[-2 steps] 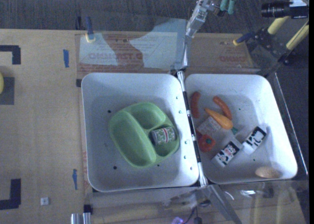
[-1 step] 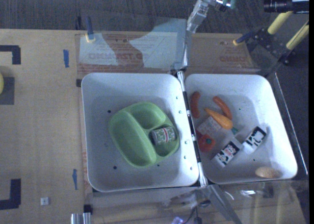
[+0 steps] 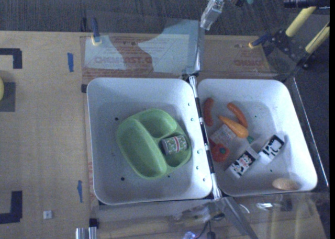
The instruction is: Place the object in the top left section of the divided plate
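While the end effector (image 3: 209,15) hangs above the bins' far edge, I cannot tell its state. A small can (image 3: 174,144) lies in the green plate (image 3: 137,146), lower right section.

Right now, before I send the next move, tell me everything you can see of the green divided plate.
The green plate looks like matte plastic, rounded, with raised ridges splitting it into one large section on the left and two smaller ones on the right. It lies flat on the floor of the left bin, near its middle and turned at a slant. A small can lies on its side in the lower right section, resting against the ridge.
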